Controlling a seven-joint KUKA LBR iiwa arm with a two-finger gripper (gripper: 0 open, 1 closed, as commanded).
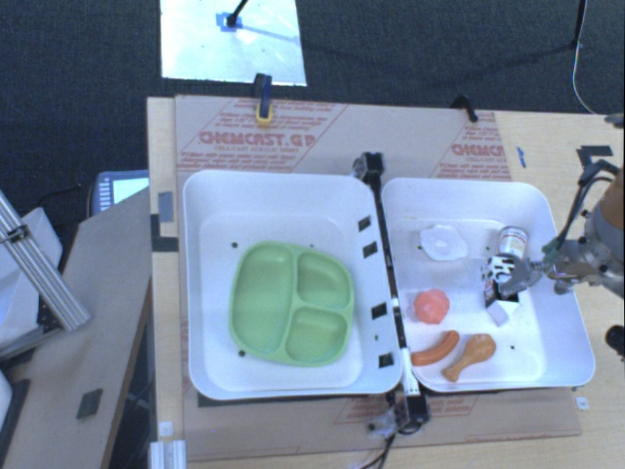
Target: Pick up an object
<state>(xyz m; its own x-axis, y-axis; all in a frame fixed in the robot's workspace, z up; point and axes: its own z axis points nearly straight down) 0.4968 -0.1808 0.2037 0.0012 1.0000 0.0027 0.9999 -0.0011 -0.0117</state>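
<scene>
The end effector (510,283) sits low in the right bin (557,213), whether released or clenched I cannot tell, with the small can (510,242) touching or just beside it on the far side, long axis running toward the bin's back wall

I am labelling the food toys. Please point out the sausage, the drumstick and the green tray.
sausage (436,348), camera view, middle of its orange body.
drumstick (472,355), camera view, its thick brown end.
green tray (291,303), camera view, ridge between its compartments.

Bench (161,291) with two white bins (210,213)
</scene>
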